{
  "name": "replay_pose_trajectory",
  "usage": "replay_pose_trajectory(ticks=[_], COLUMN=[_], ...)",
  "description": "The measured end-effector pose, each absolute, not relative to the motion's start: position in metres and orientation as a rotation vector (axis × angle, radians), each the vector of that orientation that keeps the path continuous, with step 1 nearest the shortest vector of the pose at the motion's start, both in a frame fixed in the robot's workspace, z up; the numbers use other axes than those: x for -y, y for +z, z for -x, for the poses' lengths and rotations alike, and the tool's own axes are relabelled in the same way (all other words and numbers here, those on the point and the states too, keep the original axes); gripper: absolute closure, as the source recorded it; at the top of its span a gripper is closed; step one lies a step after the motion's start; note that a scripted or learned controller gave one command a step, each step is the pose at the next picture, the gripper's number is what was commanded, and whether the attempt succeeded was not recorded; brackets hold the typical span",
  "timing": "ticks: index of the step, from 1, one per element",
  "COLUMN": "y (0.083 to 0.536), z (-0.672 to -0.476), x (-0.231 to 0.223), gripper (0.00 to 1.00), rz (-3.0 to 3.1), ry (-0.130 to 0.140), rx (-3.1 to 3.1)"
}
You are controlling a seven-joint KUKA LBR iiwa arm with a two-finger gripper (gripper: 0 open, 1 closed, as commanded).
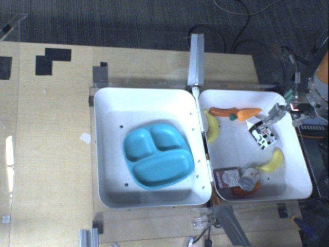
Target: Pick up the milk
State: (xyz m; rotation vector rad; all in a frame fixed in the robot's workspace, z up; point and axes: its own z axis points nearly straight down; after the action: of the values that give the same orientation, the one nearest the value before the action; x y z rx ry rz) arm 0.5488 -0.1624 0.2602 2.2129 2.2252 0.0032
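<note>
The milk (262, 134), a small white carton with black and coloured print, lies tilted in the upper middle of the right bin (303, 181). My gripper (269, 117) reaches in from the right edge and slants down to the left. Its tip is right at the carton's upper right corner. From this angle I cannot tell whether it touches the carton. The grey arm with its orange band (323, 72) stands over the bin's right rim.
An orange carrot (235, 113) lies just up and left of the milk. Yellow bananas lie at the bin's left wall (212, 127) and lower right (273, 161). A reddish packet (227, 178) and a grey can (249, 179) sit at the front. The left bin holds a blue divided plate (158, 155).
</note>
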Motion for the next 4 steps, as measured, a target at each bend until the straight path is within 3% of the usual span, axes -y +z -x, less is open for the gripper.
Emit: replay_pose_trajectory(ticks=[1,2,3,4], y=[0.106,0.089,0.091,0.091], z=[-0.551,-0.571,-0.58,-0.579], x=[0.144,0.144,0.181,0.183], gripper=[0.0,0.0,0.0,0.0], rz=[-1.935,-1.95,-2.053,-2.068], ry=[0.002,0.009,0.032,0.042], rx=[-2.473,-2.453,-2.386,-2.375])
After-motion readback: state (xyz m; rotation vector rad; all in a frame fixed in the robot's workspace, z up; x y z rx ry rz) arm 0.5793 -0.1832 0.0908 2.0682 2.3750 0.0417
